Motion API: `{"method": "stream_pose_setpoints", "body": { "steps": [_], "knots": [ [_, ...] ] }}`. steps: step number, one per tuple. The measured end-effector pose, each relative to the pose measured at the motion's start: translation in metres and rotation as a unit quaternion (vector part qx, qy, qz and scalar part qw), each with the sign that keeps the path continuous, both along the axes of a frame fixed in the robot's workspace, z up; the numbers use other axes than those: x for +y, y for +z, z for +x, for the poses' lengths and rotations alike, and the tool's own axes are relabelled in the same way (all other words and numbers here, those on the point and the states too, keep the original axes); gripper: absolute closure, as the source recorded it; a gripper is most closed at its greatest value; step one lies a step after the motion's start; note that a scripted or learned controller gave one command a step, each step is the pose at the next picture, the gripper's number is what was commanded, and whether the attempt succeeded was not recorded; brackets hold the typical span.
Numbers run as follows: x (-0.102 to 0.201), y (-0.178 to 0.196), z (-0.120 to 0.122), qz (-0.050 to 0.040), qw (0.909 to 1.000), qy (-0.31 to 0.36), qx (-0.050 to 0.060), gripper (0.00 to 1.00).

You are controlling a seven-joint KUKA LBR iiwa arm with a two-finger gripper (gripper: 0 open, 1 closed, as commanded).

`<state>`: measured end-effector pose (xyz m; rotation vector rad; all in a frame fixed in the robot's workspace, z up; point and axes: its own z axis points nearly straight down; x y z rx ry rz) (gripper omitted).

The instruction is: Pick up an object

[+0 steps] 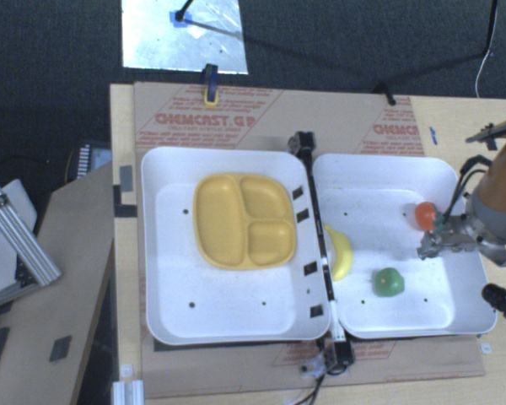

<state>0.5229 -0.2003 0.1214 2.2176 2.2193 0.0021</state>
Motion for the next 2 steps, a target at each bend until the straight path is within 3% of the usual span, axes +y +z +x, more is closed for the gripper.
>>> {"method": "stream_pose_setpoints", "body": {
  "steps": [2],
  "knots": [
    [-0.002, 0.086, 0.01, -0.0001, 1.0, 0.002, -0.001, 1.0]
  ]
}}
